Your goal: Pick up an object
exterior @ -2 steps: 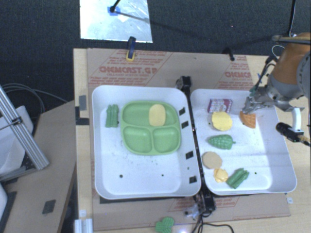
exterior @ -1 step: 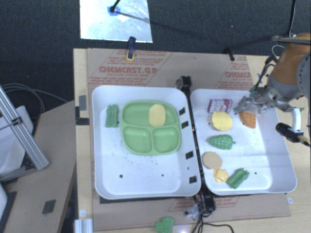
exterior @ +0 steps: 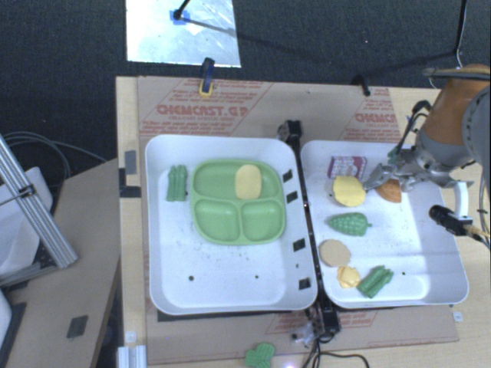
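Toys, moulded plastic, lie scattered in the right bin, a shallow white tray with rounded corners. Contents: a pink-and-white box near the far wall; a round yellow piece just below it; an orange-brown wedge to the yellow piece's right; a bumpy green cone-shaped piece at centre; a flat tan disc; a small yellow lump touching the disc's near edge; a ribbed green bundle just beside the lump.

Gripper, grey metal, is low over the far part of the right bin, its tips between the yellow piece and the orange-brown wedge; whether it is spread or pressed together cannot be told.

Left bin, same white form, holds a green three-section plate with a pale yellow oval in its upper section, and a ribbed green stalk bundle left of the plate.

Table: brown printed board.
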{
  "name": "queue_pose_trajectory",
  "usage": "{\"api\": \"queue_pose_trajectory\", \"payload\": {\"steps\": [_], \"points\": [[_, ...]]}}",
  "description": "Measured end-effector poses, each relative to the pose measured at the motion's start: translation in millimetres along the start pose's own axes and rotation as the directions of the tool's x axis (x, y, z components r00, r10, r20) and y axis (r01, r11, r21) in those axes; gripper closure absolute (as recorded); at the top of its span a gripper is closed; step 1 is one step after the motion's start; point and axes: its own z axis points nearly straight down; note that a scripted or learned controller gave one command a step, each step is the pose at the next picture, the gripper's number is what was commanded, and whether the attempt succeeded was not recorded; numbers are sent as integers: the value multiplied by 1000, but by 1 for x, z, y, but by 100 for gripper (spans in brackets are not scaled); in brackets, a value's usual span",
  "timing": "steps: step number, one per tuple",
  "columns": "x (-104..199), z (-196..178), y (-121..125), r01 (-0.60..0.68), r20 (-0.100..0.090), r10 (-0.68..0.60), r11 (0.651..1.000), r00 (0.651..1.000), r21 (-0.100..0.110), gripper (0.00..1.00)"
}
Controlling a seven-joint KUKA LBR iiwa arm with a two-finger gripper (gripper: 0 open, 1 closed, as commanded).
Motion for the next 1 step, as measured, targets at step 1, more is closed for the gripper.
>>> {"api": "queue_pose_trajectory", "payload": {"steps": [1], "points": [[0, -1, 13, 2, 1, -2, 1000, 1000, -4, 0]]}}
